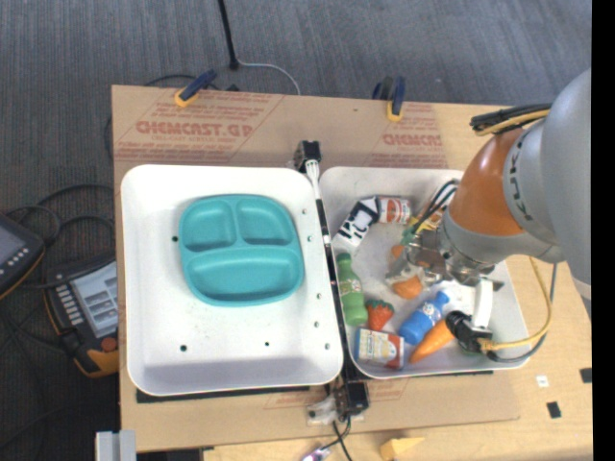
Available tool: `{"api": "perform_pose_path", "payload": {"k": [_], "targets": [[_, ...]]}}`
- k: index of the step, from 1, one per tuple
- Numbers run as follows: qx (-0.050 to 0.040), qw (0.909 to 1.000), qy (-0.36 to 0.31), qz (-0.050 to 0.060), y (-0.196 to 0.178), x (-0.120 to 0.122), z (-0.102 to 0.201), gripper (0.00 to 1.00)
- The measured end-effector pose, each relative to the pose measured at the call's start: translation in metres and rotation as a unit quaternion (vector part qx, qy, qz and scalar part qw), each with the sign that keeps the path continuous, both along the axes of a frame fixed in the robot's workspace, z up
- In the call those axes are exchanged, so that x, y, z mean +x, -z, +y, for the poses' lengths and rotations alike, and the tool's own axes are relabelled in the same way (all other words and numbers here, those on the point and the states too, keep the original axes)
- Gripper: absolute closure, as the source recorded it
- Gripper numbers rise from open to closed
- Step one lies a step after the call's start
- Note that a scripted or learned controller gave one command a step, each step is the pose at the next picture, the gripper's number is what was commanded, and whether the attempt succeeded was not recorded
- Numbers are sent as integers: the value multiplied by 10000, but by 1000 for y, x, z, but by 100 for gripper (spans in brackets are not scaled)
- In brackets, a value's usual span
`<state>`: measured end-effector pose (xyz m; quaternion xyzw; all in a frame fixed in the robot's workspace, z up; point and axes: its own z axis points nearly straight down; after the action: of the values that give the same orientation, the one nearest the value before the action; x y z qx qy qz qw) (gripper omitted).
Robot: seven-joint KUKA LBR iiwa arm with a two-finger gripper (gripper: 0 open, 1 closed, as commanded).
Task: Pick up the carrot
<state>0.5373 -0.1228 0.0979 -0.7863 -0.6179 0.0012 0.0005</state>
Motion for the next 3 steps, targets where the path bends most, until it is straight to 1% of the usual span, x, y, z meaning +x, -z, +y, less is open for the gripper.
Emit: {"api": "perform_pose_path", "payload": {"k": [1, 2, 3], "targets": [[-23, 9958, -915, -35, 8, 19, 10, 100], [-2, 9983, 587, -6, -86, 16, 57, 100], [2, 9998, -196, -16, 4, -5, 15, 100]]}}
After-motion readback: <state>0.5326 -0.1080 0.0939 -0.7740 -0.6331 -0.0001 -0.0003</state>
